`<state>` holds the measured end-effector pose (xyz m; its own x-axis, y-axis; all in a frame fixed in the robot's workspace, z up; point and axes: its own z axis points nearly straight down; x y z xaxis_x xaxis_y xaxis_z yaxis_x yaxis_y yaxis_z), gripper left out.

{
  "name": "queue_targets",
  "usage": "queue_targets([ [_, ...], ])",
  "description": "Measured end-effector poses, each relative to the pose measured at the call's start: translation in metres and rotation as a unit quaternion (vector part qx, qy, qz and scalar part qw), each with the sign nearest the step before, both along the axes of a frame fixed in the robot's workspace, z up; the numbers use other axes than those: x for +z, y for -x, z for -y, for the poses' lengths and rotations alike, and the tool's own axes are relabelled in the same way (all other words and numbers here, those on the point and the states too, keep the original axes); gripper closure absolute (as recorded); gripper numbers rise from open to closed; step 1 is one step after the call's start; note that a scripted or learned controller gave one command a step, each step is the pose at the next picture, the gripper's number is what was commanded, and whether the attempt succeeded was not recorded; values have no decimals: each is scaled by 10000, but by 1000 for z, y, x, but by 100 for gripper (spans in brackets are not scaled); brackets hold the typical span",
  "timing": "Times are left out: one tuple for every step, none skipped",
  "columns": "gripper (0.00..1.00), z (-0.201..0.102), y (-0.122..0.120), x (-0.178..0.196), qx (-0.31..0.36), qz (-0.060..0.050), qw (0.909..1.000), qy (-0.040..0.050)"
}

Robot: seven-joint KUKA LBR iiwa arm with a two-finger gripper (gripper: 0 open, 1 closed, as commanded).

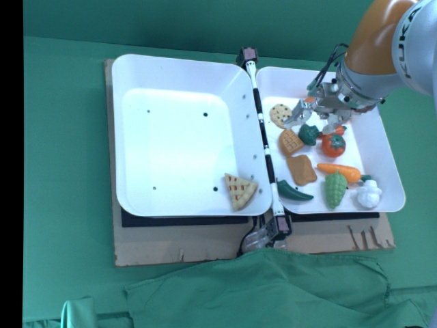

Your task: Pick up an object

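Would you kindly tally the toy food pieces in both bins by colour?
Tan or brown: 4 (pie slice, cookie, waffle, toast)
Green: 3 (dark green piece, green pepper, light green piece)
Red: 1 (tomato)
Orange: 1 (carrot)
White: 1 (white piece)
Total: 10

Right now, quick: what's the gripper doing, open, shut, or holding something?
Gripper: cannot be told. It hangs low in the right white bin, just above the dark green toy vegetable and beside the red toy tomato.
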<state>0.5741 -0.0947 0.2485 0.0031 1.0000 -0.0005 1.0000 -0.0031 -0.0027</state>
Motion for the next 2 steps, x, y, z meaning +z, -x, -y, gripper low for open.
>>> queue_targets([
  [0, 4, 0, -41, -6, 6, 10000, 4],
  [0, 4, -4, -53, 10, 78, 10000, 10],
])
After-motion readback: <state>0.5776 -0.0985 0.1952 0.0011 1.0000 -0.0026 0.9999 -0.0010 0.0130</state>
